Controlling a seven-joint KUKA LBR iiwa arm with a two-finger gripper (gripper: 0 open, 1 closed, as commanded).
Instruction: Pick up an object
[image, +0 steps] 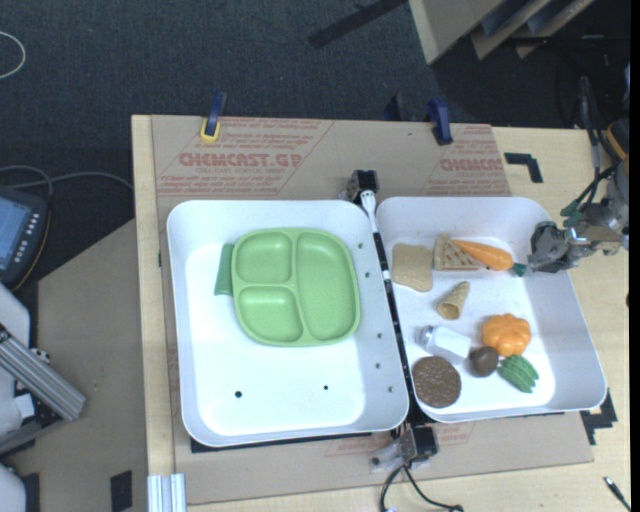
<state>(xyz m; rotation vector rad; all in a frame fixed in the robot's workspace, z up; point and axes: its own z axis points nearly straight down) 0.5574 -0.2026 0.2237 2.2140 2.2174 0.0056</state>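
I see the gripper (548, 250) at the right bin's (580, 330) rim; its fingers look blurred, grip unclear. A smooth tapered carrot (482, 254) lies just beside it, a ridged pumpkin (505, 333) below.

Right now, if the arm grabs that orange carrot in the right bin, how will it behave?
The carrot looks like a smooth, tapered toy, so it is probably light and stiff but may slip toward its thin end when squeezed. It lies partly across the waffle-like wedge, so lifting could nudge that piece. Being round, it may roll if pushed sideways.
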